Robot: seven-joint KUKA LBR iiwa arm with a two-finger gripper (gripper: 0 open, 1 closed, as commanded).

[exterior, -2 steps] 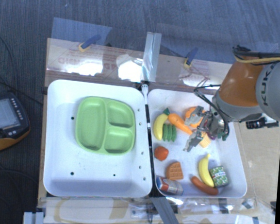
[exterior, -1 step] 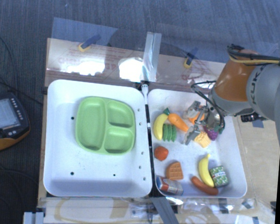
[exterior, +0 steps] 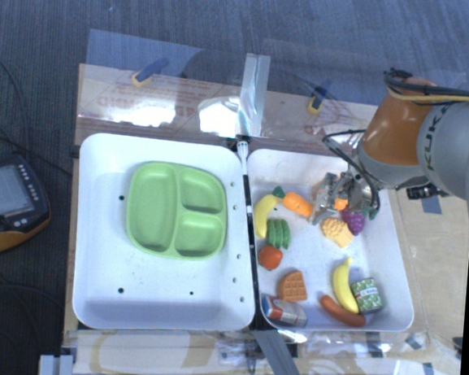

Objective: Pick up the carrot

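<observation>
Nearest me, well short of the end effector [exterior: 332, 201] and along the near wall of the right bin [exterior: 398, 274], lie a sausage [exterior: 342, 310], a small green carton [exterior: 367, 295], a waffle piece [exterior: 294, 286] and a can on its side [exterior: 285, 313] — none of them in the way. A little closer to it sit a banana [exterior: 339, 283], a tomato [exterior: 270, 258] and a green vegetable [exterior: 278, 232]. Just below and beside the end effector are a yellow corn piece [exterior: 336, 230] and purple grapes [exterior: 354, 222], crowding it on the arm's side. The carrot [exterior: 298, 204] lies just beside the end effector on the side away from the arm, orange with its green top pointing toward the divider; a second banana [exterior: 262, 215] is a bit beyond it. Whether the fingers are spread or together I cannot tell — the metal is a blur against the clutter, and nothing shows clamped. To do this well, I'd judge it should shift over the carrot's middle, straddle it across the short width, and keep clear of the corn. Beyond the divider, the green tray [exterior: 177, 210] rests in the left bin [exterior: 100, 236].
</observation>
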